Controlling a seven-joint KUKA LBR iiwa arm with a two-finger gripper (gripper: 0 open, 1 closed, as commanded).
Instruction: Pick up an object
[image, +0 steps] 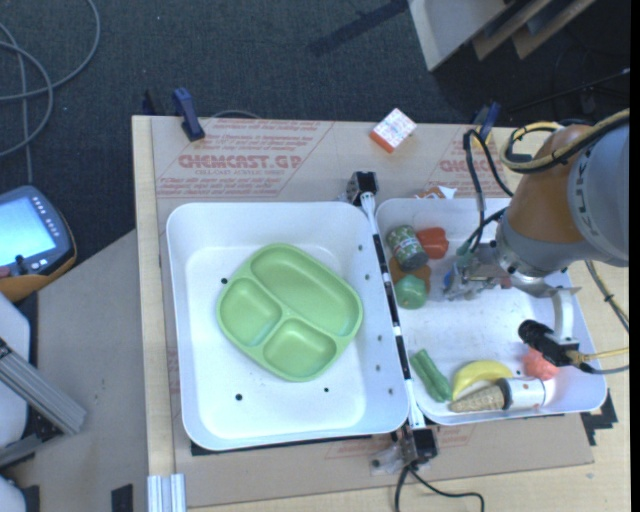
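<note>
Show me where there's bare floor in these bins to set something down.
Left bin: bare strips all round the green divided plate, widest along the near wall. Right bin: an open patch mid-floor, between the gripper and the banana. Its far-left corner and near edge are crowded.

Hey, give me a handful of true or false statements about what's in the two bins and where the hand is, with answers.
1. A green divided plate lies in the left bin. True.
2. The banana lies in the left bin. False: it lies in the right bin, near its front edge.
3. The hand is over the right bin. True.
4. The small orange and white box sits inside the right bin. False: it sits on the bench board behind the bins.
5. The plate is red. False: it is light green.
</note>
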